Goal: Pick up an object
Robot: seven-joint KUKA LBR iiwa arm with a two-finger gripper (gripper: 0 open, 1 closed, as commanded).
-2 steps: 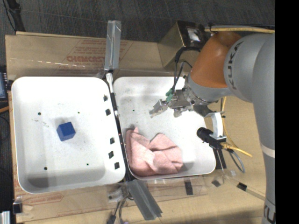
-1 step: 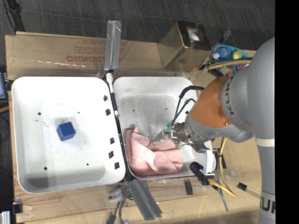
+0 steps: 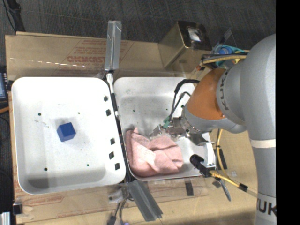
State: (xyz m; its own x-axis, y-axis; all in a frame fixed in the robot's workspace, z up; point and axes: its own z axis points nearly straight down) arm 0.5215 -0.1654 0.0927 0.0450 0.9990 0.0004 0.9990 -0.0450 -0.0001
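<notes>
A crumpled pink cloth (image 3: 153,154) lies in the near part of the right bin (image 3: 140,95). My gripper (image 3: 169,127) hangs low over that bin, at the cloth's far right edge, under the orange-banded wrist. A small green bit shows at the gripper's tip; whether it touches the cloth I cannot tell. A blue cube (image 3: 66,131) sits alone in the middle of the left bin (image 3: 28,93).
A metal divider bar (image 3: 112,46) runs between the two bins at the back. A brown box (image 3: 183,43) stands behind the right bin. Cardboard lies under and behind both bins. The arm's bulk covers the right bin's right side.
</notes>
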